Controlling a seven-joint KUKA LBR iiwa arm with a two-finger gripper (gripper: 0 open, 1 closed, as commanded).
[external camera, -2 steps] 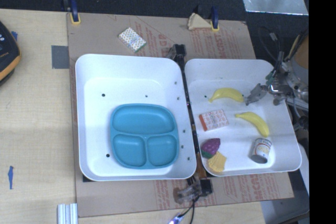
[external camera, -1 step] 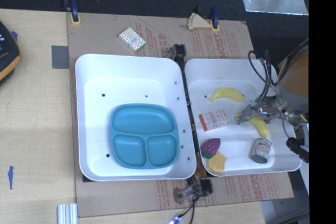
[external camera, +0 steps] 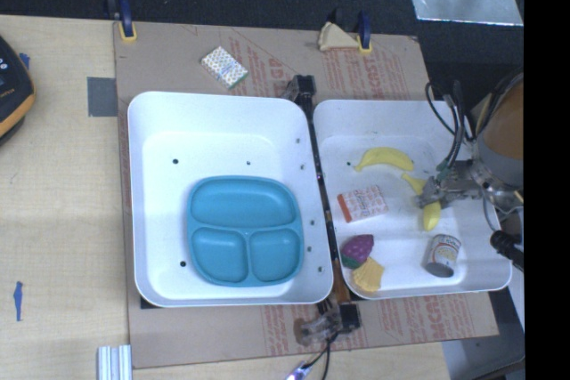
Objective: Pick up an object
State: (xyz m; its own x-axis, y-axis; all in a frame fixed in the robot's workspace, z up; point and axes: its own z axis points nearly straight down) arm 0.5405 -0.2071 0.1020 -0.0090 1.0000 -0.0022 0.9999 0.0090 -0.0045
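My gripper [external camera: 439, 191] hangs low over the right side of the right bin [external camera: 392, 116]. A small yellow piece [external camera: 430, 215] lies right beneath it, touching or nearly touching it, and another yellow bit [external camera: 412, 182] sits just to its left. A yellow banana [external camera: 385, 159] lies further left. A red and white packet [external camera: 362, 203] rests in the middle of the bin. A purple toy [external camera: 358, 249] and a yellow block [external camera: 368, 276] sit at the front left corner, and a small can [external camera: 441, 254] lies at the front right.
The left bin [external camera: 147, 129] holds a blue divided plate [external camera: 245, 229]. A patterned packet [external camera: 223, 65] lies on the cardboard behind the bins. Cables [external camera: 445, 116] hang from the arm [external camera: 503, 133] over the right bin's back corner.
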